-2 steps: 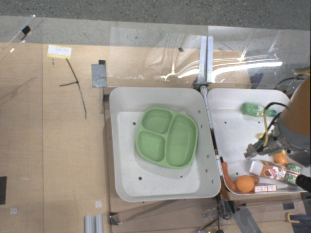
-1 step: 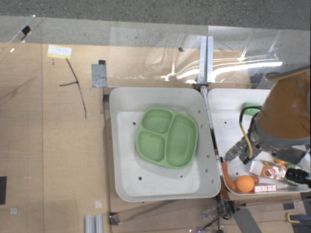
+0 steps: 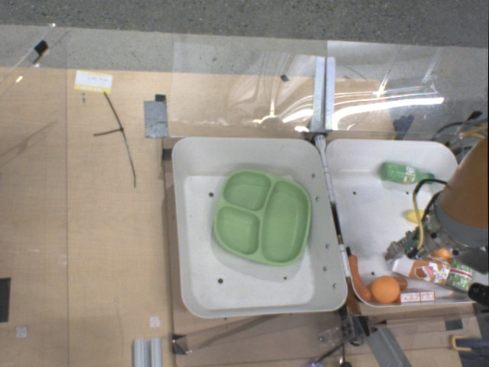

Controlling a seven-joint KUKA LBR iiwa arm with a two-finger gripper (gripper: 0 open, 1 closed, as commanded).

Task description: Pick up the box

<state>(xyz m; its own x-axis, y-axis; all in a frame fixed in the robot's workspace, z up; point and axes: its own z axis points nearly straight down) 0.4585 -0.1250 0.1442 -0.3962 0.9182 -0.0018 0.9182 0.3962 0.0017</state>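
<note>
The box [image 3: 429,269] is a small white and red carton with a green end. It lies flat near the front right corner of the right bin [image 3: 359,205]. My gripper [image 3: 406,246] hangs low in that bin, just above and to the left of the box's left end. The arm's orange band [image 3: 470,197] hides the area behind the gripper. I see nothing held between the fingers.
In the right bin, an orange ball [image 3: 386,289] lies beside the box, an orange-red item [image 3: 356,274] rests against the front left wall, and a green bottle [image 3: 405,173] lies at the back. The left bin [image 3: 191,228] holds a green divided plate [image 3: 263,217].
</note>
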